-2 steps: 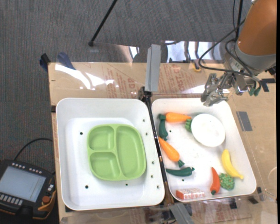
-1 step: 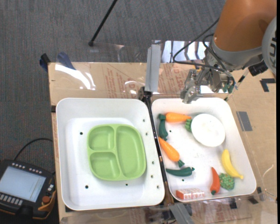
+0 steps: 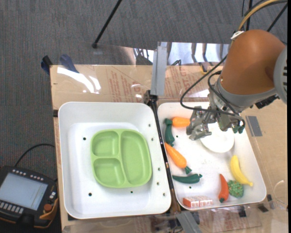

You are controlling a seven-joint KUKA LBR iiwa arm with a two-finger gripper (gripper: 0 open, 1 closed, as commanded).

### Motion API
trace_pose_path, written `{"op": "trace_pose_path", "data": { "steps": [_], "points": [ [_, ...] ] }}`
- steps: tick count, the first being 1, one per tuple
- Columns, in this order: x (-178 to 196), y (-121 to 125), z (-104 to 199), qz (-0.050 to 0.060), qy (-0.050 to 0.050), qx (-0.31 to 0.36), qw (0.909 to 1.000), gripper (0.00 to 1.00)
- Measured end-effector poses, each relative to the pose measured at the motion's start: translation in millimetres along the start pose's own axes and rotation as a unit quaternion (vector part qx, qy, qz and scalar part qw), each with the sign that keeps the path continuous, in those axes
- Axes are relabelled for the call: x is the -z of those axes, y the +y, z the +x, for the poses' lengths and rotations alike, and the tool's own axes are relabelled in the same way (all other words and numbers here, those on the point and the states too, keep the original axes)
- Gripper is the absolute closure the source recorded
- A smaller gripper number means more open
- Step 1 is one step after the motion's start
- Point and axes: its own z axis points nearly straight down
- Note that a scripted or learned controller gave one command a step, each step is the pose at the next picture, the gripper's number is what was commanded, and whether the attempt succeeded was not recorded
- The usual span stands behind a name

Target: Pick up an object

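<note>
The two-finger gripper (image 3: 200, 130) hangs over the right bin's far part, just right of the light, stiff, smooth orange plastic carrot (image 3: 181, 122); its grip state is unclear; pinch the carrot mid-body

I count two white bins: the left bin (image 3: 70, 130) and the right bin (image 3: 256, 171). Taking the green divided plate (image 3: 121, 158) as my landmark, it is the one plate I see, with three compartments, and it sits alone in the left bin. Everything else lies to its right, in the other bin. There I count two orange carrots, one (image 3: 181, 122) up and right of the plate, one (image 3: 176, 156) just right of it. Two dark green peppers (image 3: 169, 132) (image 3: 187, 178). One yellow banana (image 3: 239, 171), one red-orange chili (image 3: 223, 188), one broccoli piece (image 3: 236, 189), one white disc (image 3: 218, 141), one small red and white box (image 3: 198, 201).
</note>
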Motion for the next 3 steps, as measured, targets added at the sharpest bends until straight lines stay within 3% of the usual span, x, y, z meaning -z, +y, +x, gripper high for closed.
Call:
{"op": "trace_pose_path", "data": {
  "steps": [1, 2, 3],
  "points": [
    [-68, -24, 38, 0.0, 0.0, 0.079, 0.9969, 1.0],
    [-153, -28, -9, 0.0, -0.001, 0.0, 1.0, 1.0],
    [-152, -28, -10, 0.0, -0.002, 0.001, 1.0, 0.0]
  ]
}}
